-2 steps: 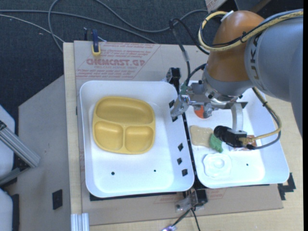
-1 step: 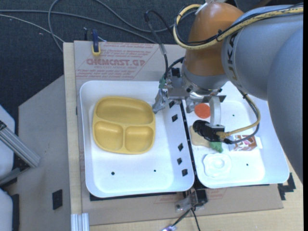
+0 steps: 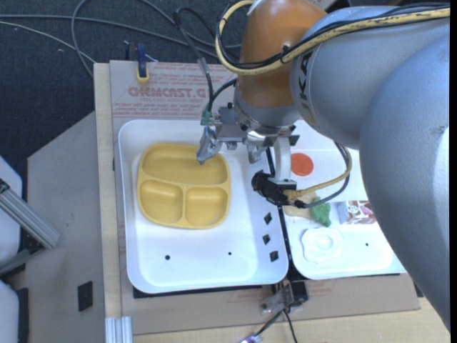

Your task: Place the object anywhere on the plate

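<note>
Resting on a brown board (image 3: 171,95) printed with red lettering that reads roughly "CHEMCAST", partly hidden by the arm, two shallow white bins sit side by side. Dark carpet-like flooring (image 3: 50,77) spreads beyond the far and left edges, crossed by loose grey cables (image 3: 86,20), and a blue-and-yellow clamp (image 3: 143,63) grips the board's far edge.

In the left bin (image 3: 193,270) lies a yellow plate (image 3: 184,186) with three compartments, one wide at the far side and two smaller on the near side. The grey arm (image 3: 385,106) with its orange band (image 3: 275,27) reaches in from the right, and the gripper (image 3: 207,148) hangs over the plate's far right corner; whether its fingers are spread or closed cannot be told from this angle, nor whether anything is pinched between them.

The right bin (image 3: 357,263) holds an orange disc (image 3: 303,164) at its far side, a green object (image 3: 320,213) near the middle, a white round piece (image 3: 318,245) nearer, and a small printed packet (image 3: 357,211) to the right, its writing too small to read. Which one is the task's object cannot be told.
</note>
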`<state>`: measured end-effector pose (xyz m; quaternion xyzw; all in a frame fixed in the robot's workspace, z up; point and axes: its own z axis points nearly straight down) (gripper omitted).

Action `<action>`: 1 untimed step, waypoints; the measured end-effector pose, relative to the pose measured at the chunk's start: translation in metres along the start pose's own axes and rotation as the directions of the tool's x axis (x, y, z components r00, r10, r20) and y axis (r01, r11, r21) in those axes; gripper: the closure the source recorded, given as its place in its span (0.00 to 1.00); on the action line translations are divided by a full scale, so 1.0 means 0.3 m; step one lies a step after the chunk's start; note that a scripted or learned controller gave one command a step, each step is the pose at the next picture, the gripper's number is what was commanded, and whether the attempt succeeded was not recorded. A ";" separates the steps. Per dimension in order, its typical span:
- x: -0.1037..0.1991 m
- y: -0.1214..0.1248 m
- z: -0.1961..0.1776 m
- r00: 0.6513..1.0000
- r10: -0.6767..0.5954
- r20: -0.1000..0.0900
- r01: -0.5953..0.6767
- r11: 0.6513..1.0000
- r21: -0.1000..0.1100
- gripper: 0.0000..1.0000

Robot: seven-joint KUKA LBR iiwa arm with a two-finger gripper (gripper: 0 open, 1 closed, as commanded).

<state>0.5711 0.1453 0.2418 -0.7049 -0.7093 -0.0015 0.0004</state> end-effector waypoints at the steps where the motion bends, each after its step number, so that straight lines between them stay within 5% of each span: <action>1: -0.012 -0.001 0.000 1.000 0.005 0.002 -0.005 1.000 0.002 0.00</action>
